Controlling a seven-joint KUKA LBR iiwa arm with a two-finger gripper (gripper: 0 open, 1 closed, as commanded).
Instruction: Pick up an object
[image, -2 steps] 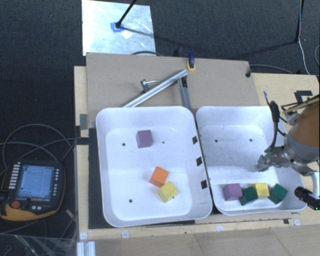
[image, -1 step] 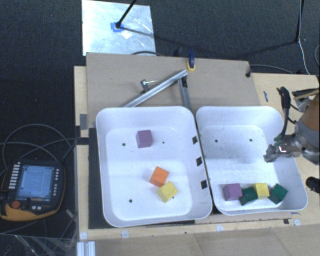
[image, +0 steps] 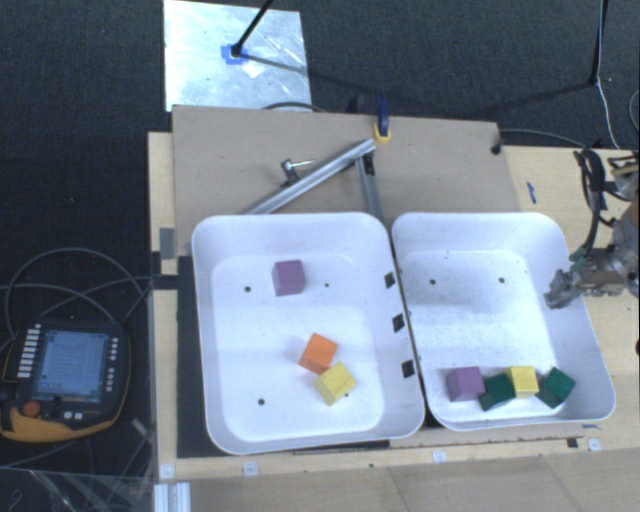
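Blocks (image: 508, 384) along right bin (image: 480, 235) front, gripper (image: 562, 289) seemingly over its right rim

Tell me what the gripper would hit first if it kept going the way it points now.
The gripper points leftward at the right white bin's right rim. Most likely it would meet that bin's bare floor first; the small coloured cubes lie nearer the front wall. Depth is unclear.

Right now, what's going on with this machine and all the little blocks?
A robot arm reaches in from the right, its gripper over the right bin's far edge, holding nothing visible. That bin has a purple block, two green and a yellow. The left bin holds purple, orange and yellow blocks.
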